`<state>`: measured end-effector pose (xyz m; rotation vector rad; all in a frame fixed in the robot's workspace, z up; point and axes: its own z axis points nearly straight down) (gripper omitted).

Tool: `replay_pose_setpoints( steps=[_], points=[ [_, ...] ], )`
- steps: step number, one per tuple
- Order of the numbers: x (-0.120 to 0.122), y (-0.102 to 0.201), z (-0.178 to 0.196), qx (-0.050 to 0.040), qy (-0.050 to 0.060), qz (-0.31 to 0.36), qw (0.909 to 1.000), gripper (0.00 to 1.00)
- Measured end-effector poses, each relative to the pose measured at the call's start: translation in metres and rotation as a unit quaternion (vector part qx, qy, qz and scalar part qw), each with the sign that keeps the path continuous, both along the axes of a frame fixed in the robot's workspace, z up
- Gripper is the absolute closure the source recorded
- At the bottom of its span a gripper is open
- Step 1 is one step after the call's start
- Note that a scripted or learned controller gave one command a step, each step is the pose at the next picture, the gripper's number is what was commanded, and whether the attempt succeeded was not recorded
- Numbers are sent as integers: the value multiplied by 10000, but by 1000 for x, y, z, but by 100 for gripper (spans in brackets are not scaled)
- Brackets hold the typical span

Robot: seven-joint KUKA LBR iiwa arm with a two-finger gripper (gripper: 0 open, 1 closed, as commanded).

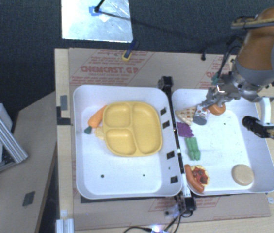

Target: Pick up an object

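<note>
- From my remote station, the arm point(260, 47) reaches in from the table's right edge, its pincer point(209, 106) low over the far-left part of the right bin point(253, 152).
- I cannot tell whether the pincer is open, closed or gripping anything.
- A small grey-and-red can-like object point(201, 116) sits just under the pincer, with an orange ball point(217, 109) beside it and a waffle wedge point(186, 114) just to its left.
- Nearer the front edge in that bin lie a purple piece point(184, 129), a green piece point(193, 148), a hot dog point(194, 177) and a tan disc point(242, 174).
- In the left bin point(93, 178), a yellow divided tray point(129, 128) sits with a carrot point(96, 117) at its left side.
</note>
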<state>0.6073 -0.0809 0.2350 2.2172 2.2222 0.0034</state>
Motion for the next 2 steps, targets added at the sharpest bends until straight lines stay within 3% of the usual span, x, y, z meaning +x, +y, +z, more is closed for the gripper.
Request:
replay_pose_setpoints(
  steps=[2],
  points=[
    [7, -2, -16, -3, 10, 6, 10000, 100]
  ],
)
